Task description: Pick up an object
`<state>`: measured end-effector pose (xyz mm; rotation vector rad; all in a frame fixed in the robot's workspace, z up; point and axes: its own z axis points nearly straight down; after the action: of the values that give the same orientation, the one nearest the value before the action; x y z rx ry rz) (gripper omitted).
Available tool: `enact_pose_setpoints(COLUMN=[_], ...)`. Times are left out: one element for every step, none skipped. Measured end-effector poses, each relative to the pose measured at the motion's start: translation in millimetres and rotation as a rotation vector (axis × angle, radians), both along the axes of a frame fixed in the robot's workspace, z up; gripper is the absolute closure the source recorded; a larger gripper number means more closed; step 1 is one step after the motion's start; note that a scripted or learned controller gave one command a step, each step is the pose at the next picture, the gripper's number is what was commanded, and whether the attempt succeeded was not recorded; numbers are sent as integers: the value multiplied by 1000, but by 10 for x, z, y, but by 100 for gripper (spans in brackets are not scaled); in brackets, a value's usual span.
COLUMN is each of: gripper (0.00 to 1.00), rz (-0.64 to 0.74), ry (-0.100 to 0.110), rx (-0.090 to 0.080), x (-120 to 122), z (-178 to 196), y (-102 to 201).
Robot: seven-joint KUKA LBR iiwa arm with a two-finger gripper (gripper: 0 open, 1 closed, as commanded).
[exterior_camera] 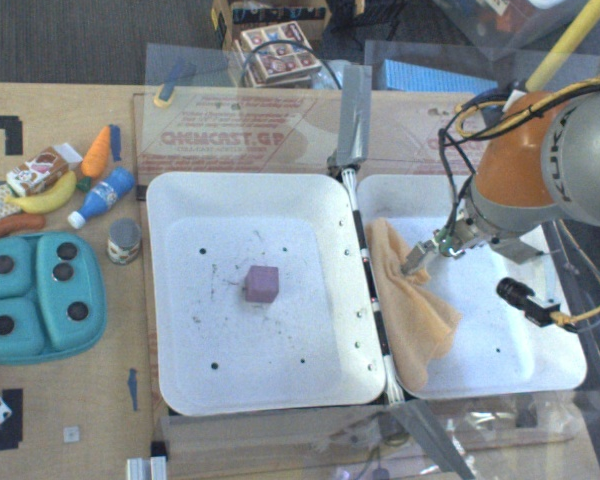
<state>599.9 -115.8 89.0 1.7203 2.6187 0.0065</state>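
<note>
While I am watching from far away, my arm (545, 163) is reaching in from the right side and hanging over the right bin (500, 363). Its gripper (417, 259) is pointing down and to the left, and its tip is sitting right at the top part of the tan cloth (412, 313). I am looking hard at the tip, but it is too small and dark, so I cannot tell how it is set, and I cannot tell if it is touching the cloth or just above it. That cloth is lying crumpled along the left side of the right bin, close to the wall between the two bins. Over in the left bin (180, 368), a small purple block (261, 284) is sitting by itself near the middle, well apart from my arm. On the wood bench (40, 428) to the left of the bins, some toys are lying about: a teal tray (40, 293) with round dips, a yellow banana (42, 196), a little blue bottle (102, 197), an orange carrot (99, 152) and a small grey can (124, 240). A cardboard box (270, 13) is sitting on the floor behind the bench.
</note>
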Motion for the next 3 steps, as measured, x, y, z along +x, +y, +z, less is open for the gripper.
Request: enact_pose_setpoints(gripper=[0, 0, 100], rz=[41, 51, 49], ry=[0, 0, -7], rx=[-1, 0, -1], x=[-430, -1146, -1129], z=[4, 2, 111], y=[111, 158, 150])
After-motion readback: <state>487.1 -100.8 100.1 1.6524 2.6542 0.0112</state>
